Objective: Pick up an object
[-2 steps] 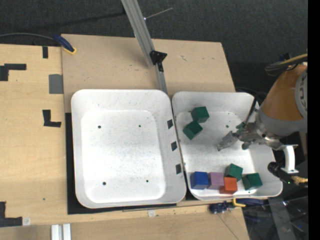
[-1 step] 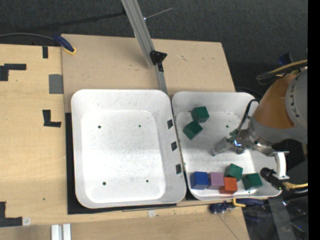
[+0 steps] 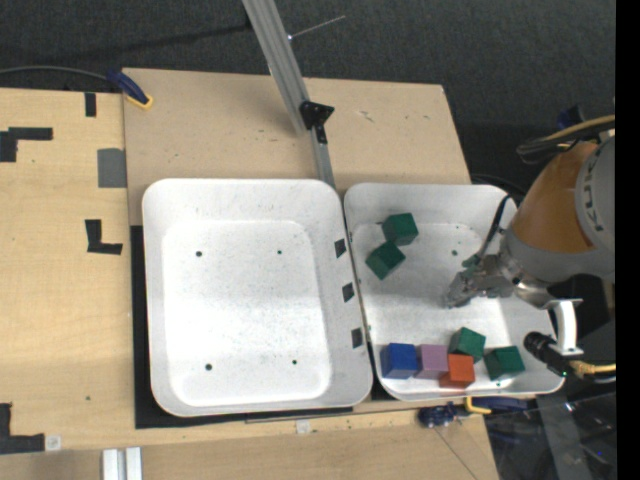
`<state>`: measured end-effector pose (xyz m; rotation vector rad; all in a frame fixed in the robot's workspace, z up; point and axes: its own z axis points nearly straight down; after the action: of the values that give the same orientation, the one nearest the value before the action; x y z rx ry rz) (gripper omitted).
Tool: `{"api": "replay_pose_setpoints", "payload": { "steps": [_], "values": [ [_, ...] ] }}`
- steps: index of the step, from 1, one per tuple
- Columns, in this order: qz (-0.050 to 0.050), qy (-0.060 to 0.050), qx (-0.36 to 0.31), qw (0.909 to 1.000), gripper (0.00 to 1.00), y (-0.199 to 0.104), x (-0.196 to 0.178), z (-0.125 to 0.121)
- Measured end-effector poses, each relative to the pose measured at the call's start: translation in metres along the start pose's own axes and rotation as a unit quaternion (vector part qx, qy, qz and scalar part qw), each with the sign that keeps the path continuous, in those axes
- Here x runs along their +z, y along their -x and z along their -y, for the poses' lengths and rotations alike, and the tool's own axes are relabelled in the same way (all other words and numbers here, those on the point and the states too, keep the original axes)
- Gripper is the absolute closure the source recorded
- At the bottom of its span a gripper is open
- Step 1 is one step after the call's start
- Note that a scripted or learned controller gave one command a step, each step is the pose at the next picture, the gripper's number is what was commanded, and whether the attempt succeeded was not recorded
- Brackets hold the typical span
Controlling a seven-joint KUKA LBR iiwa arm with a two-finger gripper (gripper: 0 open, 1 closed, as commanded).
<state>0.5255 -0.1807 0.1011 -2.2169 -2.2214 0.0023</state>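
- The hand (image 3: 468, 286) is hanging low over the bare floor of the right bin (image 3: 432, 206), near that bin's outer side, with the grey arm (image 3: 560, 223) and its orange band reaching in behind it.
- How the hand is standing, wide or narrow, I cannot tell; it is reading as a small grey blur, and nothing is showing in it.
- Just below the hand, toward the bin's near wall, a tight cluster is sitting: a green cube (image 3: 467, 343), an orange cube (image 3: 460, 369) touching it, a purple cube (image 3: 434, 359) beside that, a blue cube (image 3: 400, 359) at the far end of the row, and another green cube (image 3: 504, 362) off to the arm's side.
- Farther out, across the bin floor from the hand, two dark green cubes are lying near each other: one (image 3: 400, 228) higher up, one (image 3: 385, 260) tilted, closer to the divider.
- In my judgement the step in hand is choosing and lining up on one piece, since the pick is not yet made.
- The pair of dark green cubes is looking like the cleaner target: each has free sides, so the hand can straddle one without nudging a neighbour.
- The cluster is looking riskier, with cubes touching and the wall close by.
- Beyond the divider, the left bin (image 3: 160, 208) is lying well apart on the table (image 3: 220, 118).
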Motion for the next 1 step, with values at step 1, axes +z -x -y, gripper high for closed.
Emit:
{"api": "replay_pose_setpoints", "payload": {
  "steps": [1],
  "values": [
    [0.001,0.003,0.001,1.0,1.0,0.0049,-0.0437,0.0025]
  ]
}}
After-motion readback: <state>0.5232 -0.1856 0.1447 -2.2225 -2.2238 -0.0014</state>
